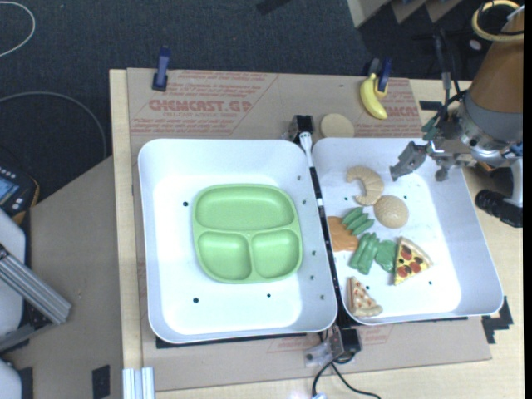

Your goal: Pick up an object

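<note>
Reaching in from the right, the grey arm (499, 90) with its orange band carries the gripper (424, 160) above the upper part of the right bin (474, 248). Two dark fingers (405, 161) project to the left and downward, and nothing is seen between them; whether the jaws are spread or pressed together cannot be told at this angle.

Contents of the right bin, all lying in its left half:
- a tan croissant-shaped piece (365, 183), nearest the gripper, below and left of the fingers and apart from them
- a round beige bun (391, 212) just below the croissant piece
- an orange piece (342, 233) near the bin's left wall, partly covered by green pea pods (357, 220)
- further green vegetable pieces (372, 253) below the pods
- a pizza slice (410, 261) with red toppings, just right of the green pieces
- a second, smaller pizza slice (362, 298) near the bin's lower edge

The left bin (166, 298) holds a green divided plate (246, 231) with three compartments, lying flat at its centre.

On the board (208, 98) beyond the bins lie a yellow banana (373, 98) and a round tan disc (337, 125), both outside the bins. A blue clamp (161, 68) grips the board's far edge
</note>
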`<state>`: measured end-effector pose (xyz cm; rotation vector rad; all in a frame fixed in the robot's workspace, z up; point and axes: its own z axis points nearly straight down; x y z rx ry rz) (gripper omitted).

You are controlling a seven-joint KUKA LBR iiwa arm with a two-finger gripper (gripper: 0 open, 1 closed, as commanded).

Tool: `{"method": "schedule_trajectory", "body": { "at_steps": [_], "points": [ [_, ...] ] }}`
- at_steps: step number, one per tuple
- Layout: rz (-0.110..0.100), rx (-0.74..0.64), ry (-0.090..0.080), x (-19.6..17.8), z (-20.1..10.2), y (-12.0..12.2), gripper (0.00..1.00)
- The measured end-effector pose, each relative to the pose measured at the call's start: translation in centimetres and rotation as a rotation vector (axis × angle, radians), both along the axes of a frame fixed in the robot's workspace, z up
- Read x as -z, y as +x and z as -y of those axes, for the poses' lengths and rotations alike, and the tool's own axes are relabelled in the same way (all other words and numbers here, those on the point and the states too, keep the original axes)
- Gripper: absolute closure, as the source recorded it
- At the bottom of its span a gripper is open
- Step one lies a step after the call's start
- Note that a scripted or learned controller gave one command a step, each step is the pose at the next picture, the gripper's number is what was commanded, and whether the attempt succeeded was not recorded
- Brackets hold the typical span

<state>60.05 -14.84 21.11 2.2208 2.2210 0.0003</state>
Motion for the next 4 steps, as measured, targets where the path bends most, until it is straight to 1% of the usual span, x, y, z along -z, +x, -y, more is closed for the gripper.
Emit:
{"method": "schedule_trajectory", "body": {
  "at_steps": [1, 2, 3, 4],
  "points": [
    [-0.012, 0.002, 0.005, 13.3, -3.0, -7.3, 0.0],
    [-0.007, 0.0, 0.004, 12.7, -5.9, -10.9, 0.0],
    [0.001, 0.002, 0.0, 11.6, -5.7, -10.7, 1.0],
    [0.009, -0.006, 0.0, 2.1, -11.0, -6.6, 1.0]
  ]
}}
